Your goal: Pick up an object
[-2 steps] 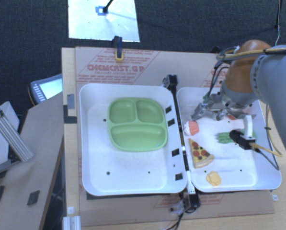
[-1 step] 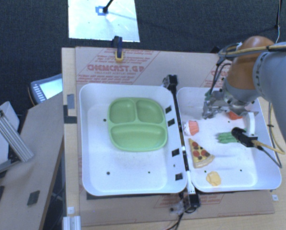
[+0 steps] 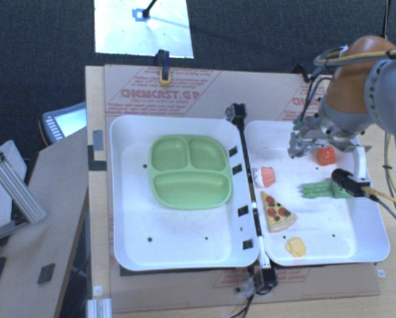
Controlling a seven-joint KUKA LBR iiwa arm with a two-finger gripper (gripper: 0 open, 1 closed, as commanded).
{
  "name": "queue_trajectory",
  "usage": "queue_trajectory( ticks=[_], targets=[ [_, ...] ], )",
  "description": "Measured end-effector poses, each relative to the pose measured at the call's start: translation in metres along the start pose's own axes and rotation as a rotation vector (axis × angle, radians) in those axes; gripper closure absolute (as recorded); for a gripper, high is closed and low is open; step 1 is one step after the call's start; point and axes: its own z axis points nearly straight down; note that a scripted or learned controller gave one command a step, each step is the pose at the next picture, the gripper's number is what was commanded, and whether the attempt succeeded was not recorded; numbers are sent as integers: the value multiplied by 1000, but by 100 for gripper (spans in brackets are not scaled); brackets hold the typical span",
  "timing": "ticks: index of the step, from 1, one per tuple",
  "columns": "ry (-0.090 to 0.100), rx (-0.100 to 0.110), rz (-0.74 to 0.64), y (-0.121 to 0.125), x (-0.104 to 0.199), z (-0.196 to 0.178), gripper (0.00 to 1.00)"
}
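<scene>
In the right bin point(image 3: 357, 237) lie several small toy foods. A red piece point(image 3: 326, 156) rests at the back, just right of my gripper point(image 3: 299, 148), which hangs low over the bin's back part. A green leafy toy point(image 3: 321, 189) lies further forward, and an orange-and-white piece point(image 3: 268, 176) sits near the bin's left wall. A pizza slice point(image 3: 277, 212) and a yellow lump point(image 3: 295, 246) lie toward the front. Nothing can be seen held in the gripper.
The left bin point(image 3: 131, 230) holds a green divided plate point(image 3: 190, 172). A black divider point(image 3: 245, 177) runs between the bins. A black plug with a yellow cable point(image 3: 349, 181) trails from the arm over the right bin, beside the green toy.
</scene>
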Motion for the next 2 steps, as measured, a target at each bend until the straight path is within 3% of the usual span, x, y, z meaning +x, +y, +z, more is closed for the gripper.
queue_trajectory(
  ticks=[2],
  targets=[
    [-1,-2,-1,-8,-6,-96,100]
  ],
)
